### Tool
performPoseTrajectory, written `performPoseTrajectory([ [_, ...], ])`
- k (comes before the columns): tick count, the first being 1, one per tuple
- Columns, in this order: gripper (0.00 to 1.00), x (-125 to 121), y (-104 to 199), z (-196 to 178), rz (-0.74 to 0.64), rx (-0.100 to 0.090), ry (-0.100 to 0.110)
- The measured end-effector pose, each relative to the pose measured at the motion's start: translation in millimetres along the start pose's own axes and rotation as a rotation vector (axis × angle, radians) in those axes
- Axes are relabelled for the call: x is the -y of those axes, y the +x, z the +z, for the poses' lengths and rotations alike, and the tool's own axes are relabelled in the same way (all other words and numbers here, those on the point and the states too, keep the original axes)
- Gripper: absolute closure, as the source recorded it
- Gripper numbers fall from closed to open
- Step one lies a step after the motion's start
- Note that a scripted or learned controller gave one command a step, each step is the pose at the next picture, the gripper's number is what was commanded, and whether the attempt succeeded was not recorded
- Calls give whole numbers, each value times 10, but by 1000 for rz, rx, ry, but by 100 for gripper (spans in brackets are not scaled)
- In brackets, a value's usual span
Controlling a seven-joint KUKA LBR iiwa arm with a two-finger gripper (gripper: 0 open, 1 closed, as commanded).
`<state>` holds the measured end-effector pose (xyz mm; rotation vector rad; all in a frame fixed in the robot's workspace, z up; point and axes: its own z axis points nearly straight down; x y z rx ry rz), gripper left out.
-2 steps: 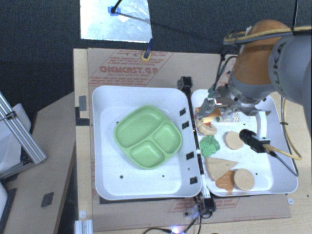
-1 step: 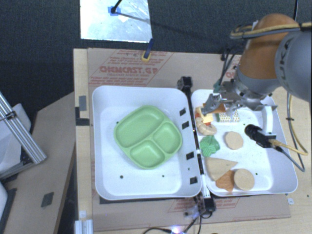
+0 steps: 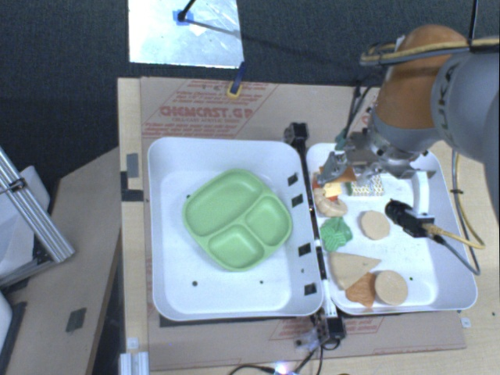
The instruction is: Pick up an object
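Pincer [image 3: 334,170]: low in right white bin [image 3: 449,287], over crowded far-left corner; finger spread cannot be told. Candidate item: yellow-orange block [image 3: 331,191] just beneath, touching pale shell-shaped piece [image 3: 331,206]. Risk: crowding may cause a glancing, failed grasp.

My arm [image 3: 437,76] runs out of the picture at 3 o'clock, so its upper length is cut off. My tool [image 3: 337,169] hangs over the 11 o'clock corner of the right bin [image 3: 449,287], and my wrist hides its fingers from above; I cannot tell how they stand. Beneath it, the food pieces [image 3: 332,198] at that corner are partly covered and too small to name. The metal frame [image 3: 31,217] at 9 o'clock is cut by the left edge.
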<state>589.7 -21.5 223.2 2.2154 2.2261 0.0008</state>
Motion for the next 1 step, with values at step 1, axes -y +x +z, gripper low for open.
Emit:
performPoseTrajectory([
  [1,100,124,-51,85,4,0,2],
])
